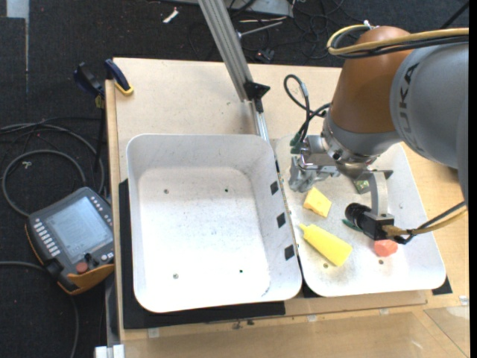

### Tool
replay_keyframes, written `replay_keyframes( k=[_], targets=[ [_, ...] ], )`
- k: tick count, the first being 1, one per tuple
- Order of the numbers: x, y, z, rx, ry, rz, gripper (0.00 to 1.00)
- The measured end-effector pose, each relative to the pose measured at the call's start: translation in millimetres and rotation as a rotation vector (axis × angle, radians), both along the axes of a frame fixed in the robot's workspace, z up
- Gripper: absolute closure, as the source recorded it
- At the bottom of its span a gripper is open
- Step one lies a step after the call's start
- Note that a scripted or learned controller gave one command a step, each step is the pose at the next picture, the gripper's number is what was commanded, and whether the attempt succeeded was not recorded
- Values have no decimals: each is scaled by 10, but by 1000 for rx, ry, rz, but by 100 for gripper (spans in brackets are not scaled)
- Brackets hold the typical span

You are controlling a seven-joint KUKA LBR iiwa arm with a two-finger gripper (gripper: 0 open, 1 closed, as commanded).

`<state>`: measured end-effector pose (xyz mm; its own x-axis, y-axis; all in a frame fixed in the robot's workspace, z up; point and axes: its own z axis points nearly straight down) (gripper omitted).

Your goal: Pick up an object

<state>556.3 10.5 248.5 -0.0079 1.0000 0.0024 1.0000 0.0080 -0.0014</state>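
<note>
- The gripper [304, 176] hangs low over the back left part of the right bin [417, 268], close to the wall it shares with the left bin [201, 222]. From this slant it cannot be told whether it is spread or pressed together. Nothing is seen pinched in it.
- The step in hand looks like the approach: the tool is down among the things, but no grasp is made yet.
- The block [317, 202], yellow, lies just in front of the gripper on the bin floor, apart from it and set at a slant to the bin walls. It is the likeliest target.
- The next move probably calls for a short shift toward the bin's front to centre over the block, a wrist turn to match its slant, and then a straight drop and a close.
- The bottle [326, 245], also yellow, lies on its side farther forward, its narrow end toward the shared wall.
- The pink piece [385, 248] lies well to the right of the bottle.
- Count: one block, one bottle and one pink piece, so three things to pick, all in the right bin. There are two bins and one gripper.
</note>
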Motion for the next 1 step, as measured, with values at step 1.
replay_keyframes(
  k=[1],
  targets=[
    [-52, 545, 29, 0, -1, 1, 100]
  ],
)
